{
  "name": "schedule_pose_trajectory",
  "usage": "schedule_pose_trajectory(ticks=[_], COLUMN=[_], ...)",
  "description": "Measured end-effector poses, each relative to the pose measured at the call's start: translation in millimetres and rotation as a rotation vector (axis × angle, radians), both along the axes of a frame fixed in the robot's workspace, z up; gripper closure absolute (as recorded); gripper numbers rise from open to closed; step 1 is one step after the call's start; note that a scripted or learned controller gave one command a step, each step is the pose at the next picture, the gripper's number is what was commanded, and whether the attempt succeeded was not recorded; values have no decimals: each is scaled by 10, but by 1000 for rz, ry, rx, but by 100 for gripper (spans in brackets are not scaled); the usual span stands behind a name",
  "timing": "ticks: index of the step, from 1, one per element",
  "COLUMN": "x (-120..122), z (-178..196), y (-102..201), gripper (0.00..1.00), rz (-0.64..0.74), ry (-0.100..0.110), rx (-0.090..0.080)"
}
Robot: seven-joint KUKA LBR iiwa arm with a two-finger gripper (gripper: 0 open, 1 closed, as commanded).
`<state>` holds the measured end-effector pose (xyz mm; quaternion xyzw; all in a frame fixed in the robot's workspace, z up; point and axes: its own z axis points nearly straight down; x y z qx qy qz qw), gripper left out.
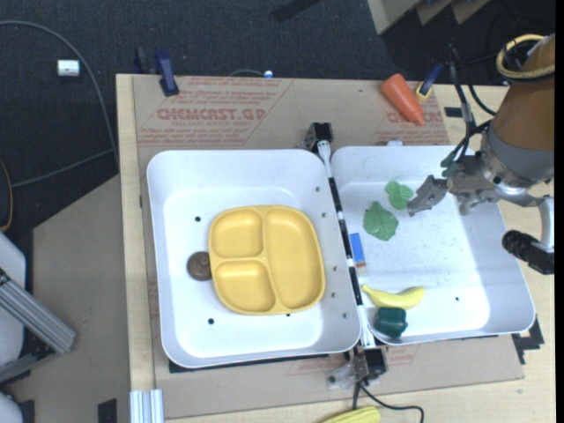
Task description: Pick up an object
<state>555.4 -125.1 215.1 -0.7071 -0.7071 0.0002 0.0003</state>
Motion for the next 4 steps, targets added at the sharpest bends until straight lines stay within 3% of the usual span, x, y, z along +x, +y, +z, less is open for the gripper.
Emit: schedule_pose_trajectory(ticks=[1, 2, 3, 4], x=[436, 384, 395, 393], z=[-1037, -1311, -1201, -1204], y=[162, 232, 233, 233], gripper=[0, 0, 100, 0], rz=[1, -1, -1, -1], ry=[2, 2, -1, -1], rx=[1, 1, 1, 1])
